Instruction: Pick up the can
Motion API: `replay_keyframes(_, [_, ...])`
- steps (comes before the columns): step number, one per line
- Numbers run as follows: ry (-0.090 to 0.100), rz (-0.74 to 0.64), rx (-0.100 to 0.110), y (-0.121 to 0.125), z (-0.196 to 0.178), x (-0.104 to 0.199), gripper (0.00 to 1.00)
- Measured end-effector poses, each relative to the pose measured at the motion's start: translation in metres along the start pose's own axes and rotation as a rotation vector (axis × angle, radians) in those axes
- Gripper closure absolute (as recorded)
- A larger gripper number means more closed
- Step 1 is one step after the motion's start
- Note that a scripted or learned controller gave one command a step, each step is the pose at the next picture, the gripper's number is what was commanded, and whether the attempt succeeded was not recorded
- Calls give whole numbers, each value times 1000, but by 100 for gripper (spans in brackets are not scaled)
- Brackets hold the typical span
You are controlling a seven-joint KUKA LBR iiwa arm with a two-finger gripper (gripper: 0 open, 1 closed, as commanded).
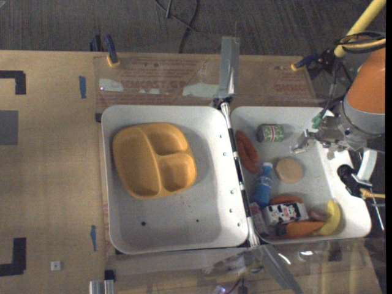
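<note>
Can [271,133] lies on its side at the far end of the right bin [361,222], green label, pale end pointing left, nothing touching it.

Near edge of right bin: carrot [304,228] lengthwise along the front wall, banana [333,217] curled at its right end. Just behind, a small carton [285,213] with a black-and-white face print, an orange-red item partly hidden behind it. Blue bottle [263,185] stands left of the carton, near the divider. Round tan disc [289,170] mid-bin, flat. Reddish sausage shape [247,151] along the left wall, between bottle and can.

Left bin [208,225]: yellow divided plate [154,160], three compartments, sits left of centre.

Gripper [318,138] hangs over the right bin's far right part, right of the can and apart from it. Metal parts are visible, but whether the fingers are open or closed cannot be told; nothing seen between them. Arm [367,90] enters from the right, orange band above the wrist.

Surface [49,182] is plywood with blue tape marks; cables lie on the dark floor [73,11] beyond.
</note>
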State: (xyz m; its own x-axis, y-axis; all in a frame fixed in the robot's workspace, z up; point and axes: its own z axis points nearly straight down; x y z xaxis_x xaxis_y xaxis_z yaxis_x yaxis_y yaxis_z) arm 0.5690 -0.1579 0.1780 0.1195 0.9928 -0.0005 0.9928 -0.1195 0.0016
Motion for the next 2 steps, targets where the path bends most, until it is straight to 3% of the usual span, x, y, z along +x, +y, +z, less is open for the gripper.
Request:
replay_keyframes(1, [0,240,-1,50,92,13,0])
replay_keyframes(2, [-4,697,30,94,93,-3,0])
